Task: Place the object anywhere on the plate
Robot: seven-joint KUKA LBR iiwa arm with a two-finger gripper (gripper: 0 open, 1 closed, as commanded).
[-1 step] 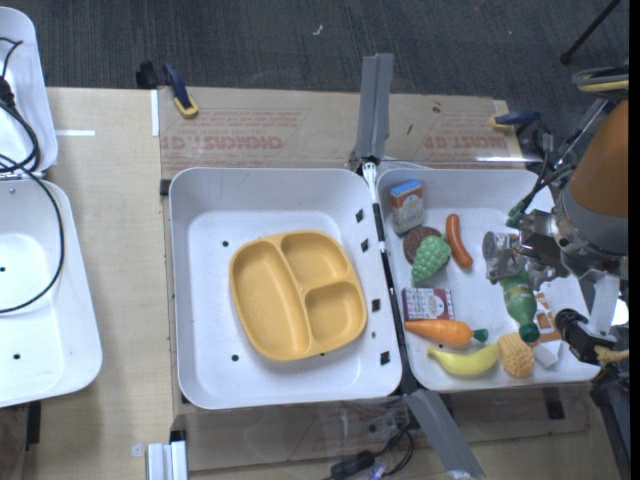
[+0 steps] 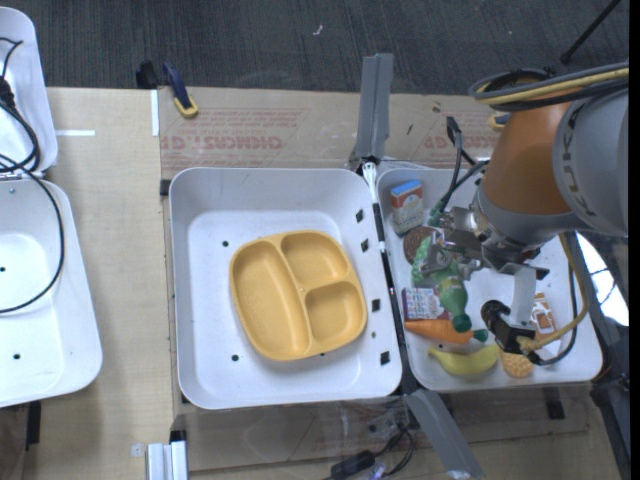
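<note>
Two white bins sit side by side: a left bin and a right bin. One yellow plate (three compartments), one banana, one carrot, one small carton.

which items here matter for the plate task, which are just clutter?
Job:
plate, yellow, in the left bin
tool, over the right bin
toy food there: carrot, banana; which is the target I can't tell

Lying about:
clamp on the bench
cable at left
</note>
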